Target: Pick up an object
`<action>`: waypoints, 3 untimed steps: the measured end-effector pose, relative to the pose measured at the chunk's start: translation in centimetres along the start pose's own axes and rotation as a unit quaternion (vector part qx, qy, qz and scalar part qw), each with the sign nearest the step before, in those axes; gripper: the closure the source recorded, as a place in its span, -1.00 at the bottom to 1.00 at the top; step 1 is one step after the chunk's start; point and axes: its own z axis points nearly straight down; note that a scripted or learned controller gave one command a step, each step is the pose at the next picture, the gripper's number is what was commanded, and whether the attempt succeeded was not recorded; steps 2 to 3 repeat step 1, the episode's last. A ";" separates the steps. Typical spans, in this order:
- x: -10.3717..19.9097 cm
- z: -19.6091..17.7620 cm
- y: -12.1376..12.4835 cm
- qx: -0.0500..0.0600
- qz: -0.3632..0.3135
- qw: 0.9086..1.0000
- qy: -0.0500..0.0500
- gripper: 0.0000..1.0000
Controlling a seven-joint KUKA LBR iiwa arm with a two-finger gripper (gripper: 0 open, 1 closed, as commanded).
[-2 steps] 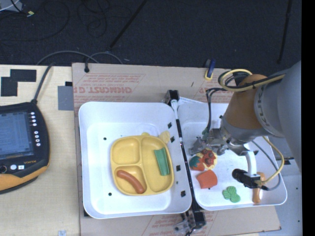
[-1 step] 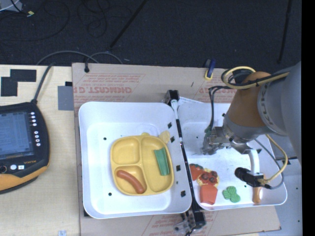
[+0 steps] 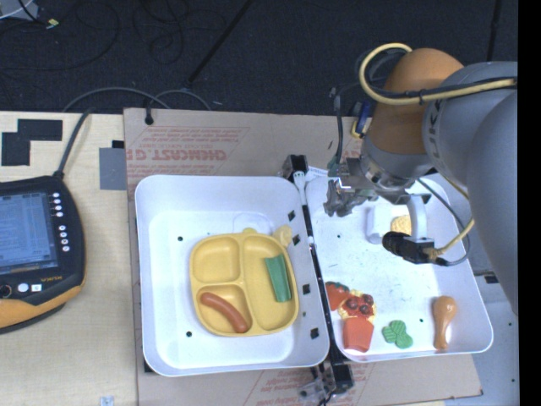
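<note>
Nearest us, along the bottom rim of the right bin (image 3: 473, 345), we log a row of small toy foods: an orange-red block (image 3: 357, 335) with a cluster of dark red berries (image 3: 358, 304) on top, a green leafy piece (image 3: 396, 334) just beside it at 3 o'clock, and a tan drumstick (image 3: 443, 320) further toward 3 o'clock, standing roughly lengthwise near the bin's corner. A small red piece (image 3: 336, 293) touches the berry cluster at its 10 o'clock.

At 12 o'clock from this row, well apart, we see a yellow scrap (image 3: 401, 224), partly hidden behind the arm's hardware.

The gripper (image 3: 340, 200) sits low at the bin's 11 o'clock corner, close to the divider between bins. We cannot tell how it is set; dark metal and cables blur it. We see no toy in it.

In the left bin (image 3: 161, 311) lies a yellow divided tray (image 3: 221, 260). A brown sausage (image 3: 224, 309) lies in its 7 o'clock compartment, a green stick (image 3: 278, 278) in its 3 o'clock compartment.

At 9 o'clock beyond the bins, a control pendant (image 3: 34, 244) rests on the bench.
</note>
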 end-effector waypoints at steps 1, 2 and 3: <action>4.0 -13.3 -6.3 0.001 0.001 1.000 0.001 1.00; 4.0 -13.3 -6.3 0.001 0.001 1.000 0.001 1.00; 4.0 -13.3 -6.3 0.001 0.001 1.000 0.001 1.00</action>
